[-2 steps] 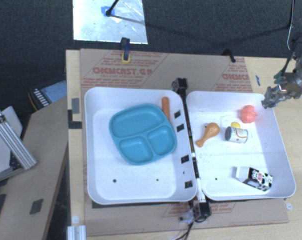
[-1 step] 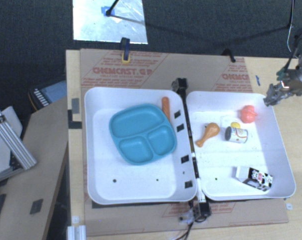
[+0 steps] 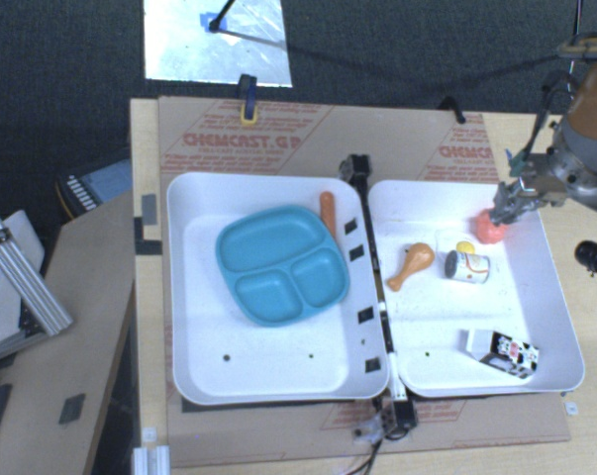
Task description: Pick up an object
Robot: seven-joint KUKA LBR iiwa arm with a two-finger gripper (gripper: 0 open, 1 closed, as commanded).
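Looking down at a slant on the bench: two shallow white bins lie side by side on a brown cardboard sheet.
Arm: it comes in from the right edge of the view, grey with an orange band, and its wrist hangs over the far right corner of the right bin.
Gripper: it sits right at the top of a pink ball; whether it is open or closed, and whether it grips the ball, cannot be told from this angle.
Pink ball: it lies in the right bin near the far right wall, partly covered by the gripper.
Can: a small white can with a yellow end lies on its side just in front of the ball, near the middle of the right bin.
Drumstick: an orange-brown toy drumstick lies tilted just to the left of the can, apart from it.
Box: a small white box with dark and red marks lies near the front right corner of the right bin, well apart from the rest.
Left bin: it holds a blue tray with three compartments, set at a tilt.
Stick: a thin orange piece lies at the far right edge of the blue tray, touching or just beside it.
Clamp: a dark and yellow clamp sits at the far edge of the cardboard.
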